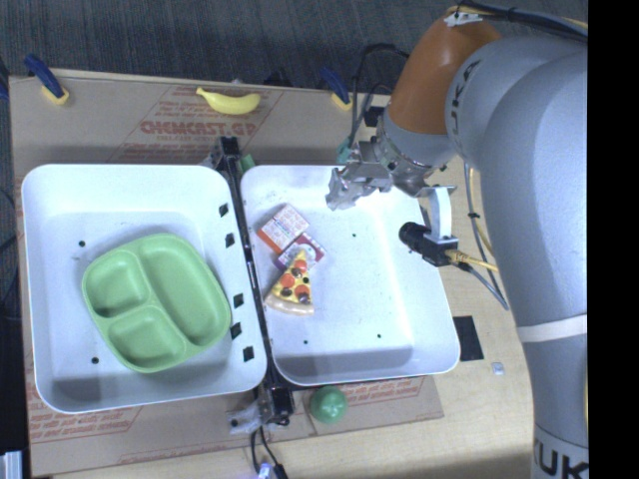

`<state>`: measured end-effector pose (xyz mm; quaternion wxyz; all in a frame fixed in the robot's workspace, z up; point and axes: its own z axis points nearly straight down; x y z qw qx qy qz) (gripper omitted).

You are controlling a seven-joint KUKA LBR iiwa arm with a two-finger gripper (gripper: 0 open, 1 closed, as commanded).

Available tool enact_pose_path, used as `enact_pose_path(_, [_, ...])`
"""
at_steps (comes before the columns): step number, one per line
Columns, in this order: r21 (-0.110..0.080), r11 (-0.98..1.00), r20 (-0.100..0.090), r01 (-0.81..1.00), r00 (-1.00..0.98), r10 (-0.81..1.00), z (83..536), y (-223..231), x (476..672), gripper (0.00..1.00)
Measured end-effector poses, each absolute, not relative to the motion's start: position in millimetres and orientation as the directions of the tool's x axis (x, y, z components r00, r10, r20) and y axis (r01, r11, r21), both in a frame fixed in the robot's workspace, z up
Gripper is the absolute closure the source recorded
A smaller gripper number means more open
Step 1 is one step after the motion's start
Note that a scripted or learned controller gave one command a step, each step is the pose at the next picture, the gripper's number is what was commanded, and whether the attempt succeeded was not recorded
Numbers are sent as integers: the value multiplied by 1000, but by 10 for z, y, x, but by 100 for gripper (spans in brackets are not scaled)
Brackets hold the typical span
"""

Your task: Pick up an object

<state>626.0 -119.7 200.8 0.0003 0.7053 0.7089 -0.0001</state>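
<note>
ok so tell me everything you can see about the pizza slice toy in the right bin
The pizza slice is a small toy wedge that looks like plastic, with a yellow cheese-coloured top, round red pepperoni spots with some dark bits, and a pale crust along its wide lower edge. It lies flat on the floor of the right bin, near that bin's left wall, its tip pointing up toward a red and white packet that it seems to touch or slightly overlap. The gripper is apart from it, over the bin's far side.

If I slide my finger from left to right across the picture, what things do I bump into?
green divided plate → red snack packet and toy pizza slice → gripper → grey robot arm
</note>
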Motion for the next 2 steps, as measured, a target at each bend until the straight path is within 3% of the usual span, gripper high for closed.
enact_pose_path(1, [-2, 8, 0, 1000, -8, 1000, 2311, -578, 5594, 100])
enact_pose_path(2, [-5, 6, -1, 1000, -6, 1000, 1683, -1021, 5638, 100])
